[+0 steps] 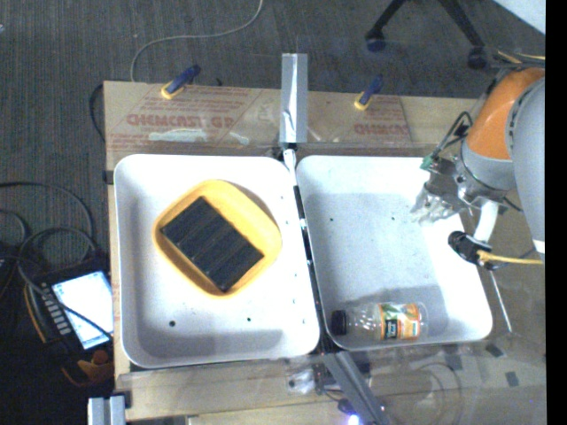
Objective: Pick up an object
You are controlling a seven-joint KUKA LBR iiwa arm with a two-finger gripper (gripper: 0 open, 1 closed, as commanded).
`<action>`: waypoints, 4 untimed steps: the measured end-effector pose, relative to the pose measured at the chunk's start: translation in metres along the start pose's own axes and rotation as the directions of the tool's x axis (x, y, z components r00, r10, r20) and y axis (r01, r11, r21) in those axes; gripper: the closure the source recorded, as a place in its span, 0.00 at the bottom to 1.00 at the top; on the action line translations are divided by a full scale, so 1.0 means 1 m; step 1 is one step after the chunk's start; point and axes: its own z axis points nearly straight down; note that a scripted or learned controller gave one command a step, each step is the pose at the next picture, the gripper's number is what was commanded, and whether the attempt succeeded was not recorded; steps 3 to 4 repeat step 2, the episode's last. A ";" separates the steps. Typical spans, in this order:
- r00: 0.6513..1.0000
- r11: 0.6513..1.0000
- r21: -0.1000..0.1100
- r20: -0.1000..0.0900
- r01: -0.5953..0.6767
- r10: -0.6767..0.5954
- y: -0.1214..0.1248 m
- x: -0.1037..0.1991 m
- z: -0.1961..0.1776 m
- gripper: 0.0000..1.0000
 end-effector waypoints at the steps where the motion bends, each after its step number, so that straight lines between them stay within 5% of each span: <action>1: 0.998 0.998 -0.002 -0.004 -0.066 0.066 0.029 0.069 0.035 1.00; 2: 0.996 0.996 -0.003 -0.004 -0.084 0.084 0.042 0.034 0.034 1.00; 4: 0.996 0.996 -0.003 -0.004 -0.084 0.084 0.042 0.034 0.034 1.00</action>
